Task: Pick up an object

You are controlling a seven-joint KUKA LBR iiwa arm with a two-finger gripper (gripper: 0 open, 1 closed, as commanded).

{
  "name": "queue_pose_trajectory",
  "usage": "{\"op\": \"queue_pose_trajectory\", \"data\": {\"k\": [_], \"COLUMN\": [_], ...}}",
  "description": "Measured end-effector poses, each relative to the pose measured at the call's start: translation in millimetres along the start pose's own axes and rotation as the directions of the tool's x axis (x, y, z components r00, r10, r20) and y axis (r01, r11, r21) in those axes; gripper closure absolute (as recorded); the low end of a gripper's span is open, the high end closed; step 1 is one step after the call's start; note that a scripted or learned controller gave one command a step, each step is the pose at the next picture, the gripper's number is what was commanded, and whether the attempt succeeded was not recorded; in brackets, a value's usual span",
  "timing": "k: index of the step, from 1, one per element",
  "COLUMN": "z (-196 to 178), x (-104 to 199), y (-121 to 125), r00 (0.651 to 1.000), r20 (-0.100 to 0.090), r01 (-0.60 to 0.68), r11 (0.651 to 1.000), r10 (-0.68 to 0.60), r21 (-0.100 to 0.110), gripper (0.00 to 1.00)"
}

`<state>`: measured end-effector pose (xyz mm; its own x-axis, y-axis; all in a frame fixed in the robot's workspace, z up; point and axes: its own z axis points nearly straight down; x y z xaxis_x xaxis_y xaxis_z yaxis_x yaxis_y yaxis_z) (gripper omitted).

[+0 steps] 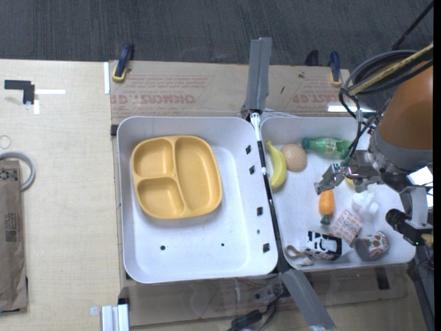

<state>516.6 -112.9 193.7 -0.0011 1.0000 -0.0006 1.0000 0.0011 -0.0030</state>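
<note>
Bright even overhead light, soft shadows, sharp focus, slight glare.

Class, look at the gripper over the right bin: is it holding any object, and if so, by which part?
It cannot be told. The gripper sits just above the carrot in the right bin, but nothing visibly lies within it.

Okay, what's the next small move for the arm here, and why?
Probably a short straight descent. The hand hangs in the right bin just above the orange carrot-like toy, with the banana and green bottle off to the sides, so the carrot is the nearest target.
</note>
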Motion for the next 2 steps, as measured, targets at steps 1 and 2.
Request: {"op": "queue_pose_trajectory", "data": {"k": [1,2], "z": [102.2,93.6], "x": [-12.3,-13.5], "y": [25.8,25.6], "r00": [0.996,0.996], "r20": [0.0,0.001], "r01": [0.09,0.085], "r11": [0.996,0.996], "r10": [-0.09,-0.085], "r21": [-0.002,-0.002], "gripper": [0.0,1.0]}}
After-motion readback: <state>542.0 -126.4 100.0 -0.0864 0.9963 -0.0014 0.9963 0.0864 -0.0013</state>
